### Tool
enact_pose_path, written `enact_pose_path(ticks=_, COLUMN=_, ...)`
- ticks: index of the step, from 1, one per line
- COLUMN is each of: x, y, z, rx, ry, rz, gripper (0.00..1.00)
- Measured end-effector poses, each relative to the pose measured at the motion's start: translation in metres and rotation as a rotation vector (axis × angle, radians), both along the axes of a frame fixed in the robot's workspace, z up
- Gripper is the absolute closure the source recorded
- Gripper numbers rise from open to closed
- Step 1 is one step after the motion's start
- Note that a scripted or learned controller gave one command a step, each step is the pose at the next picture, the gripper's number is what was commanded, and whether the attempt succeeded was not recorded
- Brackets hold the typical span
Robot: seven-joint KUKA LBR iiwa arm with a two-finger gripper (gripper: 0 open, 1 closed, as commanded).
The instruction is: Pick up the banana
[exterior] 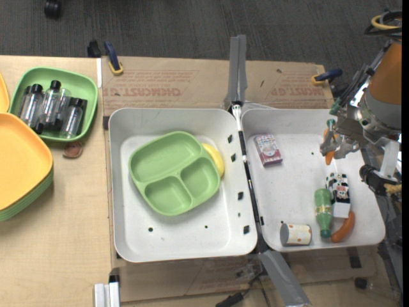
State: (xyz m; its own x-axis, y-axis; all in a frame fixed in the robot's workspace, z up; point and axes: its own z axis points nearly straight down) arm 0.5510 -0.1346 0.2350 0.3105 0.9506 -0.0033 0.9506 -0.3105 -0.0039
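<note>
The banana (215, 159) is seen as a yellow curve in the left bin (121, 171), mostly covered by the green divided plate (174, 171) that lies over it; it is placed well to the left of the gripper (332, 147), across the divider between the bins. The gripper is held above the far right part of the right bin (287, 190), with the grey arm (377, 101) entering from the right edge and its orange band raised behind the wrist. Whether the fingers are apart or together cannot be told, as they are too small and cluttered. Just below the gripper a black-and-white carton (339, 189), a green bottle (323, 211) and an orange carrot-like piece (343, 227) are grouped. A pink box (268, 149) is placed to the gripper's left, and a small cup (296, 233) lies on its side near the bin's front.
</note>
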Motion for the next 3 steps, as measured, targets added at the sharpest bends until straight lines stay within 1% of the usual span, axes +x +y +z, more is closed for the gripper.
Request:
enact_pose_path(ticks=1, x=-0.036, y=-0.007, z=-0.027, rx=0.003, ry=-0.001, rz=0.427, gripper=1.00)
enact_pose_path(ticks=2, x=-0.036, y=-0.007, z=-0.027, rx=0.003, ry=-0.001, rz=0.427, gripper=0.00)
enact_pose_path(ticks=3, x=-0.070, y=-0.049, z=-0.105, rx=0.004, ry=-0.003, rz=0.490, gripper=0.00)
